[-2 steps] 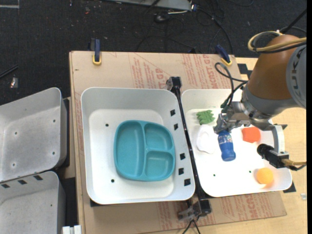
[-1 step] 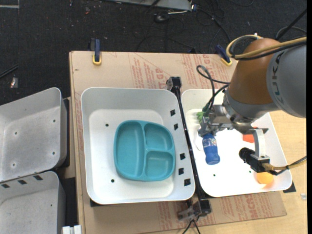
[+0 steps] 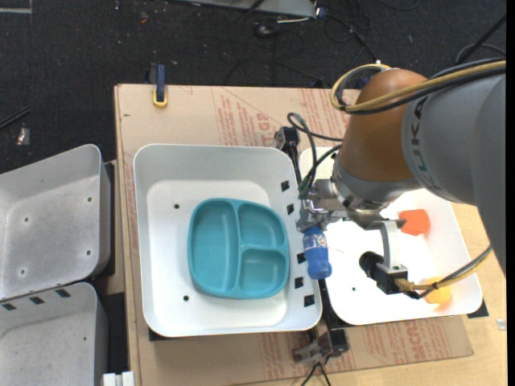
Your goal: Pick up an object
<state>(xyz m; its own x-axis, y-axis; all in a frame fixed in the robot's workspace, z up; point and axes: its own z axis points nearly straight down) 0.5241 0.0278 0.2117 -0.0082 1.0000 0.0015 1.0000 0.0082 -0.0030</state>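
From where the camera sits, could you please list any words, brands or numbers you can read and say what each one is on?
"KA", white letters, the tail of a brand name cut off by the curve, on the grey arm.
Red printed lettering on the brown board under the bins, seen upside down: too faint and skewed to read.
Blue bottle label: too small to read.
Teal divided tray: no text.

A teal divided plate [image 3: 238, 248] with three compartments lies flat in the left bin, left of the frame's centre. A small blue bottle-like object [image 3: 317, 256] sits upright-to-tilted over the seam between the bins, just below my wrist. An orange block [image 3: 415, 222] lies at right, a yellow piece [image 3: 439, 296] at lower right.
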